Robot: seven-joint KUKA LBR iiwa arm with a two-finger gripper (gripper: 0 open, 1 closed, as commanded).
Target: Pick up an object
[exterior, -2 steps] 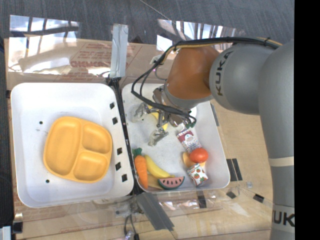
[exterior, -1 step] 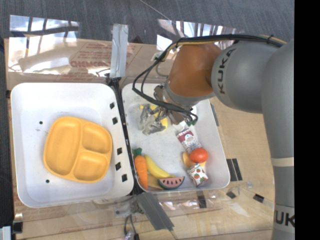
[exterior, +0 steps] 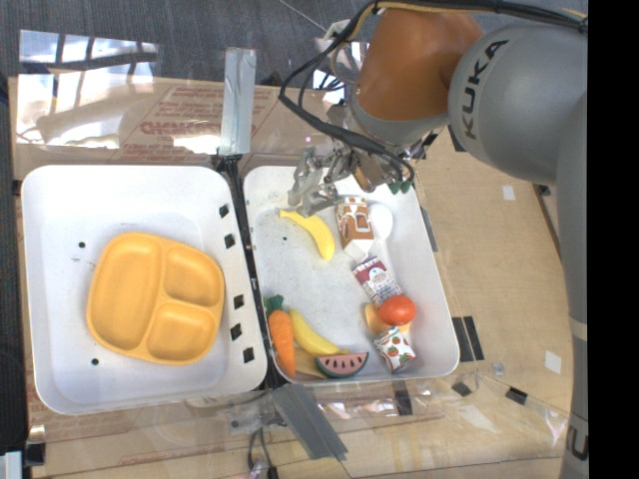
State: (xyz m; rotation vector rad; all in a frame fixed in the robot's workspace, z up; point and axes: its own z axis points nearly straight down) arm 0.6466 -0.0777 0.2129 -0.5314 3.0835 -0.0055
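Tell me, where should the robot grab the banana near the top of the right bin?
Best guess: grip the banana across its middle, coming straight down from above. It lies flat on the right bin floor, curving from upper left to lower right, with bare floor on both long sides. The hand hangs just above its upper end, so a short move would do.

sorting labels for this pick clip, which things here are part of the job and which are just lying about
Part of the job:
- gripper, over the top of the right bin
- banana just below it
- other things to pick: carrot, watermelon slice, tomato, small cartons

Just lying about:
- yellow divided tray in the left bin
- tape strip on the bench
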